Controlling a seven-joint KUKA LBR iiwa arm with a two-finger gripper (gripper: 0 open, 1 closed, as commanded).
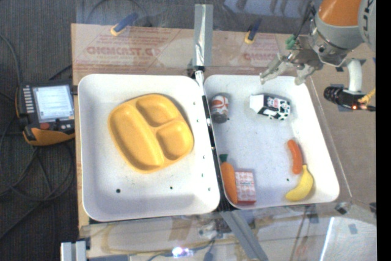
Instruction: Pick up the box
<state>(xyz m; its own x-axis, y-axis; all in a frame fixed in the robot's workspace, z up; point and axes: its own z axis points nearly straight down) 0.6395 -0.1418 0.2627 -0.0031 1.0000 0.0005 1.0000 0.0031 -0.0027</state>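
Note:
A small red and white box (245, 186) lies flat near the front edge of the right bin (324, 131), beside a carrot (228, 181). A white carton with black patches (270, 106) lies on its side toward the bin's back. My gripper (283, 77) hangs over the bin's far rim, just behind and slightly right of the carton. Its two fingers are spread apart and open, with nothing between them. It is far from the red box.
The right bin also holds a small can (219, 107) at the back left, a red sausage (295, 155) and a banana (300, 186) at the right. A yellow divided plate (151, 131) sits in the left bin (98, 192). A handheld device (47, 107) lies left of the bench.

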